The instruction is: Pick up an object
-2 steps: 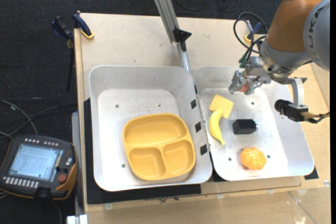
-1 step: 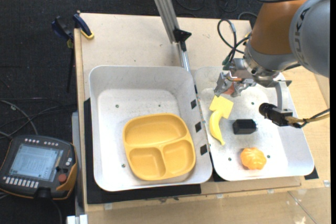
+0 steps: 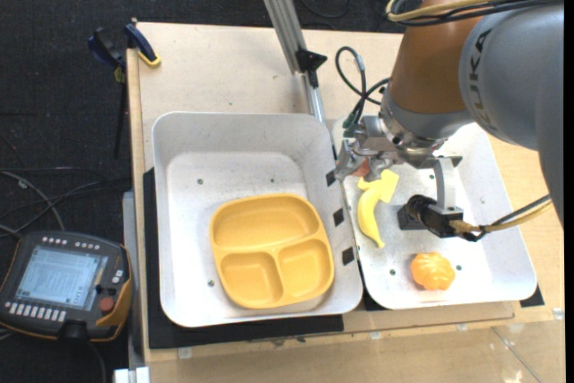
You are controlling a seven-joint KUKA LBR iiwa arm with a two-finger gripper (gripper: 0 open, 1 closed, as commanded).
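A yellow banana (image 3: 371, 209) lies at the left side of the right bin (image 3: 502, 269), running from the bin's middle toward its front. An orange (image 3: 432, 272) rests near that bin's front edge, to the right of the banana's lower tip. My gripper (image 3: 361, 160) hangs over the left rim of the right bin, right at the banana's upper end. The wrist hides how the gripper and the banana meet, so I cannot tell whether they touch. A yellow divided plate (image 3: 271, 248) lies in the left bin (image 3: 179, 148).
A slanted metal pole (image 3: 280, 0) rises from the bench behind the bins. The wall between the two bins (image 3: 339, 220) runs just left of the banana. A blue and yellow clamp (image 3: 134, 45) grips the bench's back left corner. A teach pendant (image 3: 58, 282) lies on the floor at left.
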